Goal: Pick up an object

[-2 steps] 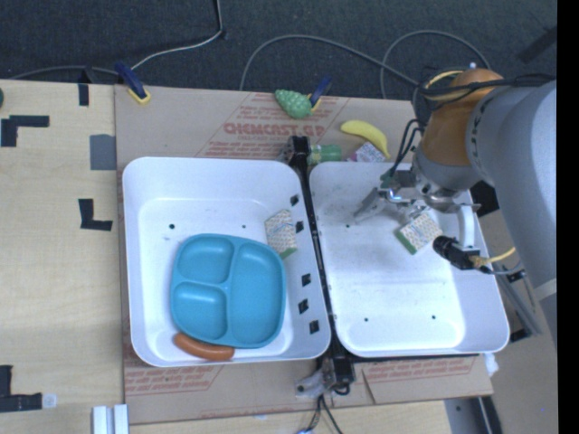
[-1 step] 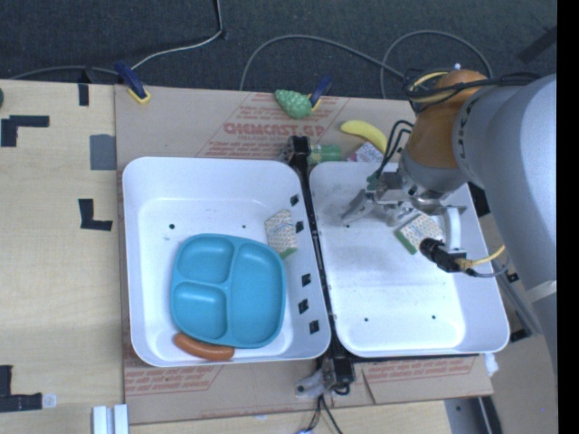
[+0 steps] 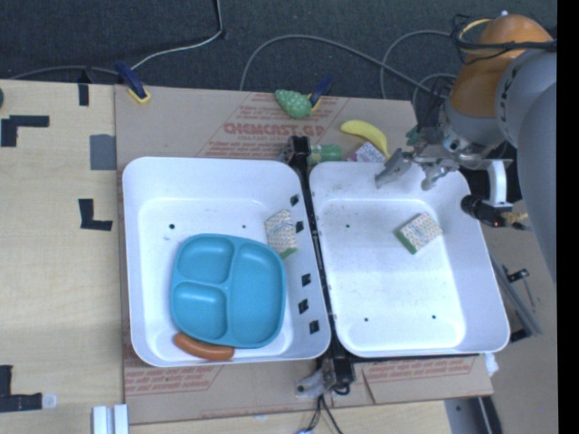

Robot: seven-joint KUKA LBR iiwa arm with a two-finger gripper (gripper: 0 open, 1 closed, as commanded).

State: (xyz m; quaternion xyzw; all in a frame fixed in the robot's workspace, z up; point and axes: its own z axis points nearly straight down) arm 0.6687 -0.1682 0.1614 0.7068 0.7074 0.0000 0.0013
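My gripper (image 3: pixel 409 172) hangs over the far edge of the right bin (image 3: pixel 470 328), its two grey fingers (image 3: pixel 389 167) spread open with nothing between them. A small patterned sponge block (image 3: pixel 419 232) lies in the right bin, below and slightly right of the gripper. In the left bin (image 3: pixel 145 242) sit a blue divided plate (image 3: pixel 227 288), an orange sausage (image 3: pixel 204 347) at the plate's near edge, and a patterned pouch (image 3: pixel 283 232) leaning against the right wall.
Behind the bins on the cardboard lie a yellow banana (image 3: pixel 365 135), a green toy (image 3: pixel 293 102) and a small pink item (image 3: pixel 366 153). Black clips (image 3: pixel 308 283) join the bins along the divider. Cables trail over the dark floor at the back.
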